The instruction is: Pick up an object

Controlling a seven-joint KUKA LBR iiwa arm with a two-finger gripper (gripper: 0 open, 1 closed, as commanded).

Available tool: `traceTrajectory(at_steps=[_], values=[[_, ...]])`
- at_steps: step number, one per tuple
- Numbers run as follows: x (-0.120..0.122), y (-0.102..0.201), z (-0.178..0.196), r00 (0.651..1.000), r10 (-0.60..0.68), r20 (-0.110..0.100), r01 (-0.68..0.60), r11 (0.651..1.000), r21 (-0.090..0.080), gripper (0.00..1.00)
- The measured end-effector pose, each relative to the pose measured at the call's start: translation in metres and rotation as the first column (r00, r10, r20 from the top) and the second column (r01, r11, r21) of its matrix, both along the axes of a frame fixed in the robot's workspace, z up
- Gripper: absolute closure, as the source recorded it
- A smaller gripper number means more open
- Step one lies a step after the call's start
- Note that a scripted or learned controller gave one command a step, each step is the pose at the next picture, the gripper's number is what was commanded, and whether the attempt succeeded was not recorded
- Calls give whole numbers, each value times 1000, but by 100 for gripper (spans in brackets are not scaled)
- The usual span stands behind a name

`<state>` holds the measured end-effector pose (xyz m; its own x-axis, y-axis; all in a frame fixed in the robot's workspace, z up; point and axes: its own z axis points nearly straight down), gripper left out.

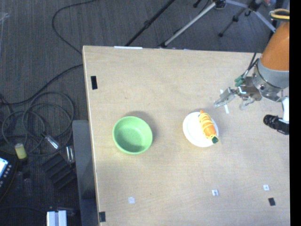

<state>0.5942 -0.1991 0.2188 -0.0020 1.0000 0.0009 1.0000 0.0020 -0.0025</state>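
Note:
On a small white plate [194, 132] near the middle of the wooden tabletop lies an orange carrot toy [207, 125] with a green tip. A green bowl [133, 134] stands to the left of the plate. My gripper [222, 104] hangs just above and to the right of the plate, reaching in from the right under the orange band of the arm. Its fingers [220, 101] look open, with nothing between them, and they are apart from the carrot.
The light wooden table [155, 79] has bare surface at the back and along the front. Its left edge drops to a dark floor with cables [42, 112]. Tripod legs [207, 13] stand beyond the far edge. A black part [275, 122] sits at the right.

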Motion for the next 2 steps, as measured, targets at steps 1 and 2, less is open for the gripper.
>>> traceTrajectory(at_steps=[1, 2], values=[[8, 41, -119, 992, 126, 14, -126, 992, -1, 0], [-36, 34, -120, 980, 197, 34, -197, 980, -13, 0]])
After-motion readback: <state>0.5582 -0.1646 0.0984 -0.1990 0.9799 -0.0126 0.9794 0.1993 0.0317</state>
